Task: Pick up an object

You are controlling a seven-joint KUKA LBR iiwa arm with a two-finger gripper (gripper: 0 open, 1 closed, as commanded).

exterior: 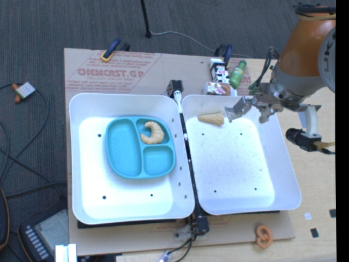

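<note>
1. Camera view shows the likeliest target, a tan wedge-shaped piece (211,118) that looks like a bread or pastry toy, lying flat in the right bin (283,173), close to that bin's far wall.
2. Its long axis runs roughly along the far wall of the right bin, tilted a little; the narrower end points toward the divider with the left bin (76,162), the thicker end toward the arm.
3. Just beside that thicker end hangs the end effector (248,109), above the far rim of the right bin. Its fingers stand apart with nothing between them, so it is open and empty.
4. Judged from this, the step in hand is the approach: no grasp is made yet. The next move calls for sliding toward the divider until the fingers straddle the wedge, turning them across its short width, then lowering and closing.
5. The far wall of the right bin sits close to the wedge, which I think leaves little room for a finger on that side.
6. Beyond the divider from the right bin, a blue compartment tray (126,156) holds a croissant-shaped toy (153,132), well apart from the end effector.
</note>
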